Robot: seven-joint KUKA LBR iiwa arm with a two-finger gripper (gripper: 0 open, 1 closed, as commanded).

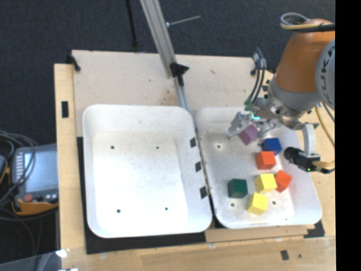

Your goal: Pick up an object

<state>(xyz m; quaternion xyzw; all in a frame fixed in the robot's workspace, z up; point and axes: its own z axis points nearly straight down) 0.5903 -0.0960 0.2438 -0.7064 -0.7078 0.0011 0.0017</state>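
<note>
Nearest the camera, a yellow cube (258, 202) is seen at the lower edge of the cluster in the right bin (225, 219), and every place below is given from it. A green cube (237, 187) lies up and to its left, a second yellow cube (265, 182) just above it, and an orange block (282, 180) beside that one. Further up an orange-red cube (265, 160) and a blue cube (272, 145) are found. Highest of all, a purple block (247, 134) is seen at the gripper (246, 126), raised above the others and seemingly clamped between the fingers, which are closed in on it. The left bin (101, 123) lies well to the left. It is judged that the hold may be shallow: the block sits tilted and low at the fingertips, so it could be twisted out or dropped back among the cubes if the arm is swung quickly. How much of the block is covered by the pads cannot be made out, as the fingers are small and blurred. Whether the block is clear of the bin floor cannot be told with certainty. The arm's upper part is cut off.
</note>
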